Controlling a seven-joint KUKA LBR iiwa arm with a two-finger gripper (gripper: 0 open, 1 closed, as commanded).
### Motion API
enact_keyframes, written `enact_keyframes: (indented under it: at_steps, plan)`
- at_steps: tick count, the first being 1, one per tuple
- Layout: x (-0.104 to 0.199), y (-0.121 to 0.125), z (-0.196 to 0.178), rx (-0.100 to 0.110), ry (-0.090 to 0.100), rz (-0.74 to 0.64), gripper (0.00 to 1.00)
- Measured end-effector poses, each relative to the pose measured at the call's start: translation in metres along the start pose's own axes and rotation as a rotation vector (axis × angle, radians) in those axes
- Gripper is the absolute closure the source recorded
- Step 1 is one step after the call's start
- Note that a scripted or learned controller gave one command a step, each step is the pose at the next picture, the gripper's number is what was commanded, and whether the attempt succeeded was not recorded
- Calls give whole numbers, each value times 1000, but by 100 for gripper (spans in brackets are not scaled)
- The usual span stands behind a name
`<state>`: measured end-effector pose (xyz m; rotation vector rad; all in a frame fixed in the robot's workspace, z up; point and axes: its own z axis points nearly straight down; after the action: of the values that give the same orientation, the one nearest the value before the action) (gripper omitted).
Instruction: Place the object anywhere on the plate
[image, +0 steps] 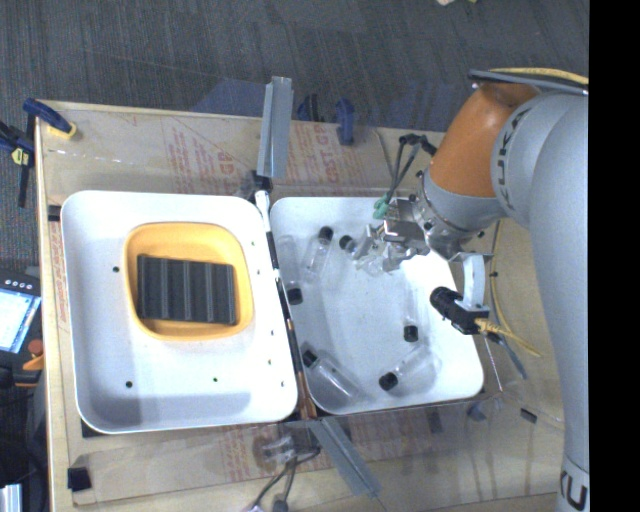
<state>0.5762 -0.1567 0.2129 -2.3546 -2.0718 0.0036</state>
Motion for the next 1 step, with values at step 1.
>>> enact_keyframes:
  at_steps: [1]
  plan:
    - [60, 40, 4, -4, -2, -225, 100]
